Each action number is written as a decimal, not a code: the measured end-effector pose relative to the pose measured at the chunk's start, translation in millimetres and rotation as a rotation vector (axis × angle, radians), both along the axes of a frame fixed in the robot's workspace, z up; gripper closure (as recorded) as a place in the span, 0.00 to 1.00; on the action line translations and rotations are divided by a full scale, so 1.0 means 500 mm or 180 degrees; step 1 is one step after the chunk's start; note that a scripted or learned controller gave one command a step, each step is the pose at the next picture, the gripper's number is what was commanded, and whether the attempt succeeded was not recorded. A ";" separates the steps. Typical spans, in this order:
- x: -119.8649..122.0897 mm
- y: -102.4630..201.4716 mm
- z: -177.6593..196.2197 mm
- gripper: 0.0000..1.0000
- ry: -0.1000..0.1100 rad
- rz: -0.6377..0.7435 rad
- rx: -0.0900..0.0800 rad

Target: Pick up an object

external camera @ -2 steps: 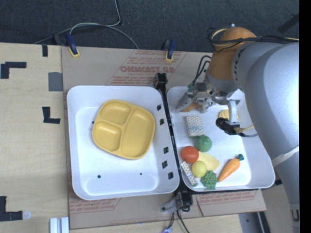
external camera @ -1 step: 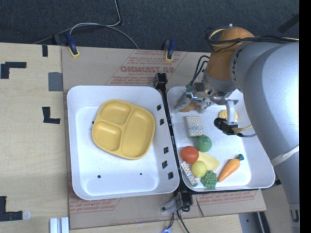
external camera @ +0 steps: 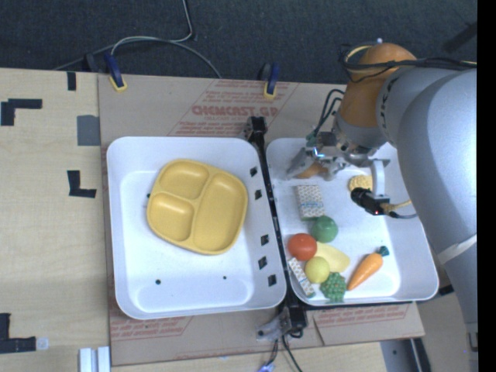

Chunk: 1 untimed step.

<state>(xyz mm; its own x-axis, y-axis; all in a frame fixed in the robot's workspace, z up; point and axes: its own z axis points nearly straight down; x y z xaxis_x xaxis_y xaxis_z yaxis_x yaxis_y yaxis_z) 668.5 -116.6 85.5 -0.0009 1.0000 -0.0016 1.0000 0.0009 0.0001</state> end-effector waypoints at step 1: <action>-0.007 0.001 0.015 1.00 0.0064 -0.0003 0.0013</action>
<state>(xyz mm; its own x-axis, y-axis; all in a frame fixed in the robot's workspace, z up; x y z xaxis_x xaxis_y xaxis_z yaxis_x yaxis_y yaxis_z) 664.9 -116.1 92.8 0.0001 1.0000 0.0024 0.9998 0.0000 -0.0201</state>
